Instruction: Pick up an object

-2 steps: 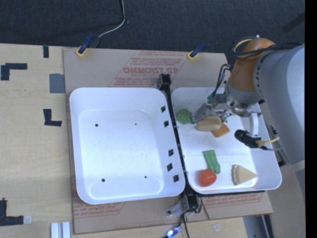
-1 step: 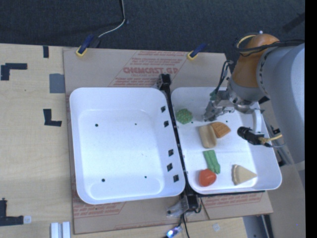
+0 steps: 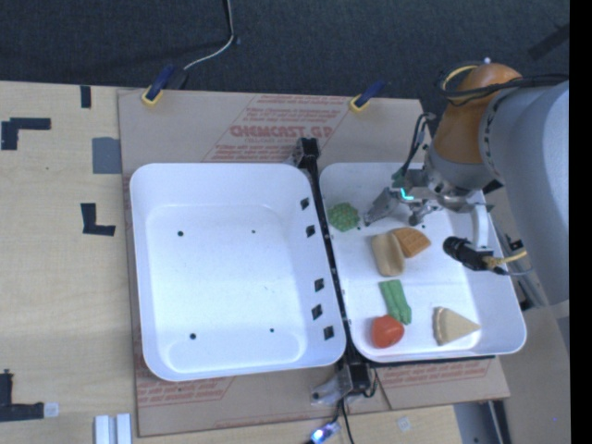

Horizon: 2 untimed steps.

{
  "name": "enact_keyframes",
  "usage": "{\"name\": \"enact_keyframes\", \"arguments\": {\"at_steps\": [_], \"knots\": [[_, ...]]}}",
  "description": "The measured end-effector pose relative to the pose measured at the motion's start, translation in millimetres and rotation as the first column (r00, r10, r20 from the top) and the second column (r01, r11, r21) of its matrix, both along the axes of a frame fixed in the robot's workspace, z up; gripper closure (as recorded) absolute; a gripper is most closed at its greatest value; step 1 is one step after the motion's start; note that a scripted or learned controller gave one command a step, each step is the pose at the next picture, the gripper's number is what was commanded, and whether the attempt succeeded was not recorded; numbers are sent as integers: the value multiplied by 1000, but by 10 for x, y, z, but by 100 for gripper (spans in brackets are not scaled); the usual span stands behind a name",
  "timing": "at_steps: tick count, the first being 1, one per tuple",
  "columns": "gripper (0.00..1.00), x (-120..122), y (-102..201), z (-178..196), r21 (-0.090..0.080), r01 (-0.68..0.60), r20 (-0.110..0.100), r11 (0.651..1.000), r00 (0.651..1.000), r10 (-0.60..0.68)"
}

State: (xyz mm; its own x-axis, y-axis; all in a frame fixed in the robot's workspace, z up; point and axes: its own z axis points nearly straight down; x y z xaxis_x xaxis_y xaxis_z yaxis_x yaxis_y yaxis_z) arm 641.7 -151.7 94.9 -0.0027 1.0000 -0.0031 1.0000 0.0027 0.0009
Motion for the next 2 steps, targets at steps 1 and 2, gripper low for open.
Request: {"name": "enact_keyframes", "arguments": {"at_steps": [1,2], "knots": [[0,-667,177,517,3,4,-3,1000,1000,-4],[0,-50,47,-135,3,-1,0,1000,1000,1]]}}
